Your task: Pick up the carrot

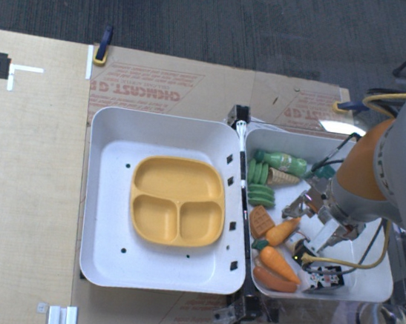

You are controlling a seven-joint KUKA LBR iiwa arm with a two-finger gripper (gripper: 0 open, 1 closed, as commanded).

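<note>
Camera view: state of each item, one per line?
Yellow plate: upright in left bin, compartments bare.
Carrot: lying in right bin, not gripped.
Second carrot: lying tilted, beside the gripper.
Green bottle: on its side.
Sausage: lying flat at the near wall.

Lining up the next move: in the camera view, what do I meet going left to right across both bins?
Left bin → yellow divided plate → green toy bottle → orange-banded arm.

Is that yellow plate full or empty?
Empty: the plate shows three bare compartments. It lies flat in the left bin.
</note>
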